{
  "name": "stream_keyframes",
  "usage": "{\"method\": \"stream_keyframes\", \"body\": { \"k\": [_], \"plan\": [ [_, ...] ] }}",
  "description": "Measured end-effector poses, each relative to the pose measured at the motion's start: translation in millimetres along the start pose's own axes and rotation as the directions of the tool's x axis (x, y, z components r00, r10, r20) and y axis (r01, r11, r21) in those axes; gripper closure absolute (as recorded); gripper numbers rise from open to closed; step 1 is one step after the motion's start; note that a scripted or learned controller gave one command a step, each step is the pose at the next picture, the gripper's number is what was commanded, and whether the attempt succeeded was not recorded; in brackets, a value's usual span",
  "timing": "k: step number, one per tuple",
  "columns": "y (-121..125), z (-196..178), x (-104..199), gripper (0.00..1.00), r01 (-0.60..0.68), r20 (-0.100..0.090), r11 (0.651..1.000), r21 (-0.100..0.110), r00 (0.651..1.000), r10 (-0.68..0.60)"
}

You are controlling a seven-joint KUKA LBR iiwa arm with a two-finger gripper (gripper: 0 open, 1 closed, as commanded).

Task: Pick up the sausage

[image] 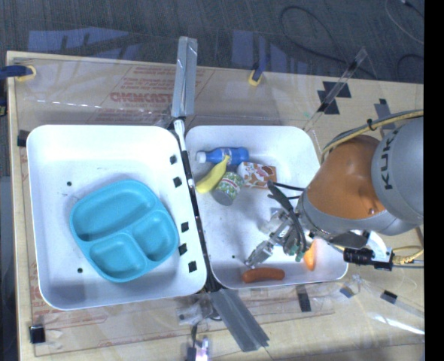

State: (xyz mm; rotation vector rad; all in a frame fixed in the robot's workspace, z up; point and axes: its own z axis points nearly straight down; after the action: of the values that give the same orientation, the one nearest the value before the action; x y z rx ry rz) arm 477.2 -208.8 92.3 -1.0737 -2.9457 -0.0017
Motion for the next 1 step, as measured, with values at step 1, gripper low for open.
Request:
{"method": "stream_keyframes", "body": {
  "k": [1],
  "plan": [
    [1.1, -0.8, -0.9, 0.00, 0.130, 0.004, 0.992, -0.002, 0.992, -0.130]
  ]
}}
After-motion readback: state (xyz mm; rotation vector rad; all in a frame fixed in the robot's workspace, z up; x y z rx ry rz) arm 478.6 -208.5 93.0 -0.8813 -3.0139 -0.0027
